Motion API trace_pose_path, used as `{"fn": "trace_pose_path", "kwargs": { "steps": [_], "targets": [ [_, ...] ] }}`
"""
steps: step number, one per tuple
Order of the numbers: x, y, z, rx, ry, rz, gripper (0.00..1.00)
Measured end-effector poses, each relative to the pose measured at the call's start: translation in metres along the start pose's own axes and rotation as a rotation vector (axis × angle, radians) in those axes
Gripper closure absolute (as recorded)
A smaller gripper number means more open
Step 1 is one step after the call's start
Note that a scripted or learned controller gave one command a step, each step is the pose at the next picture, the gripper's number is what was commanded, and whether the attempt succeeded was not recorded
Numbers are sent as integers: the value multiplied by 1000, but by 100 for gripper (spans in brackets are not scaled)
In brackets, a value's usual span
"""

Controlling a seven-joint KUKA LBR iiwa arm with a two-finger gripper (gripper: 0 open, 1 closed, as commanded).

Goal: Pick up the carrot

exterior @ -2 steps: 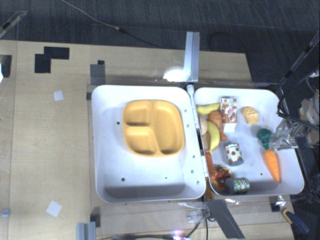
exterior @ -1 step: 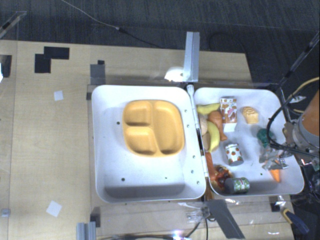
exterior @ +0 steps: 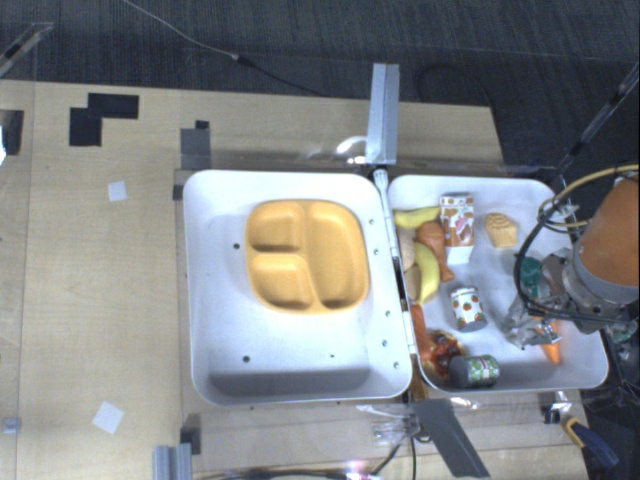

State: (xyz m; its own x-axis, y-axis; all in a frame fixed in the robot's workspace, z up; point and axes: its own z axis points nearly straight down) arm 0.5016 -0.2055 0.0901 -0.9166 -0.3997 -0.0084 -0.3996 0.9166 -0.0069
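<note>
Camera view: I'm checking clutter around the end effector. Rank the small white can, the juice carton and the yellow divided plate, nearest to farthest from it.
From the end effector:
1. Small white can, just to its left, same bin.
2. Juice carton, up-left near the far rim.
3. Yellow divided plate, in the left bin.

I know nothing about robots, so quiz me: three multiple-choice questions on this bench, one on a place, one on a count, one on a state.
1. Where does the yellow tray lie?
A. left bin
B. right bin
C. on the bench outside the bins

2. How many compartments has that tray?
A. two
B. three
C. five

3. How does the green can sit?
A. upright
B. on its side
C. stacked on the tray

Answers:
1 A: the tray rests in the left bin.
2 B: three hollows show in it, two on its left and one long one on its right.
3 B: the can lies lengthwise near the front edge of the right bin.
</note>
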Motion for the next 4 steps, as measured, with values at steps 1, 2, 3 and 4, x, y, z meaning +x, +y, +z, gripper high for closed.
{"fn": "trace_pose_path", "kwargs": {
  "steps": [1,2,3,4],
  "targets": [
    [-30,12,-1,5,-4,-285,100],
    [-18,-6,0,3,-7,-444,100],
    [-22,-7,0,4,-7,-635,100],
    [7,3,-1,9,-6,-855,100]
  ]
}}
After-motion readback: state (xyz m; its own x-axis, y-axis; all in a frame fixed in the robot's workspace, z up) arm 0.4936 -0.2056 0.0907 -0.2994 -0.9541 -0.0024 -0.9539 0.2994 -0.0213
